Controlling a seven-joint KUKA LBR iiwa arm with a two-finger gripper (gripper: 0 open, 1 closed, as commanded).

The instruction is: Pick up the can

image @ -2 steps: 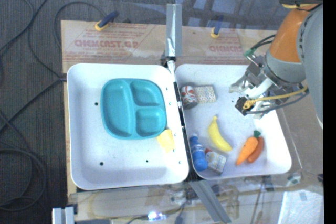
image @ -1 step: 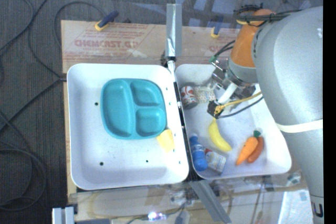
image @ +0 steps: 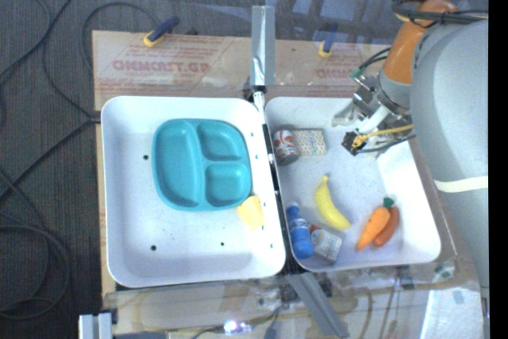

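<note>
Gripper [image: 353, 113] sits over the upper right part of the right bin [image: 355, 179], hanging off the big grey arm [image: 452, 107] that comes in from the right side. Honestly can't tell from this angle whether it's open or closed, it's just too small and cluttered up there. What I can say is that nothing is visibly held in it.

The can [image: 299, 144] is lying on its side in the upper left corner of that same bin, its red-and-white end pointing at the wall between the two bins and sitting just beside it. It's clearly apart from the gripper, with bare bin floor between them.

Other stuff in the right bin: a banana [image: 329, 204] near the middle, a carrot [image: 379, 225] toward the lower right, and a blue bottle [image: 299, 232] along the lower left wall. All of that sits below the can, so it doesn't look like it's in the way. The left bin [image: 131, 194] has a blue tray [image: 202, 163] and a small yellow piece [image: 251, 212], not relevant here.

So progress-wise, I'd call this basically the approach stage. No contact, no grasp, no lift yet. What's left, as I see it: move across to the can, get down around it, close on it, and raise it. That wall right next to it could make the grab a bit tight.
</note>
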